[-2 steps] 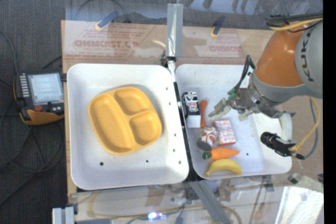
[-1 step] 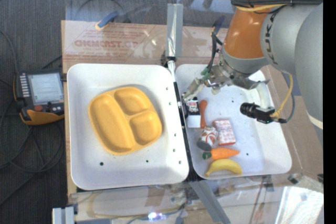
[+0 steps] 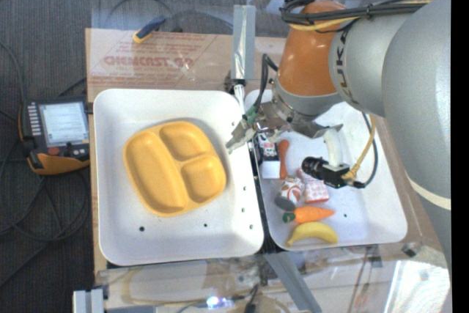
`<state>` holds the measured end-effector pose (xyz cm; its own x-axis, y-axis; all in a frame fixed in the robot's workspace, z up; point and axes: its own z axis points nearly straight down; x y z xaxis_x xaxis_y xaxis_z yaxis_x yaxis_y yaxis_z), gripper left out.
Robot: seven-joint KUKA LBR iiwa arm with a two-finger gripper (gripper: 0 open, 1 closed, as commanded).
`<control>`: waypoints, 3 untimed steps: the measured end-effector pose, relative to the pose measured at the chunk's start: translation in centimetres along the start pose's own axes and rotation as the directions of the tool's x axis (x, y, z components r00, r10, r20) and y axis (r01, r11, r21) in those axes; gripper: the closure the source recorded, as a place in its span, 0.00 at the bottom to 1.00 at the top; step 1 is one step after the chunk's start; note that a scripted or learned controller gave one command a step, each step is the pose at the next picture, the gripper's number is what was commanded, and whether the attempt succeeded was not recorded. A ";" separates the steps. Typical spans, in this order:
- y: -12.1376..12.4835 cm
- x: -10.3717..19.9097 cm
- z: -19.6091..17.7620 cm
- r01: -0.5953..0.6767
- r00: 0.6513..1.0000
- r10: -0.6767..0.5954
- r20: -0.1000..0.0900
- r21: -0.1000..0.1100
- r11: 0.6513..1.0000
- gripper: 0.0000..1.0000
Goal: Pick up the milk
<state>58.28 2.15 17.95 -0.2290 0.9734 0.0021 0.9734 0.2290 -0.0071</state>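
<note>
The gripper (image 3: 245,130) hangs over the bins' shared edge, fingers spread and holding nothing. The milk (image 3: 292,191) lies tilted; its long axis is unclear.

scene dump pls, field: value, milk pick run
left bin: holds a yellow divided tray
right bin: milk carton, carrot, banana, other small items
milk carton: lying in the bin, next to a red-and-white ball
gripper: over the divide between bins, nothing visibly held
arm: reaching in over right bin
</note>
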 end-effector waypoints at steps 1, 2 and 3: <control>-1.8 -5.2 0.0 -0.078 0.997 0.078 0.001 -0.001 0.997 0.00; -5.5 -2.3 0.0 -0.155 0.988 0.155 -0.001 0.001 0.988 0.00; 1.3 -3.3 0.0 -0.189 0.982 0.189 0.002 0.000 0.982 0.00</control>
<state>60.34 -0.75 17.93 -0.0414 0.9991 -0.0012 0.9991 0.0414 -0.0078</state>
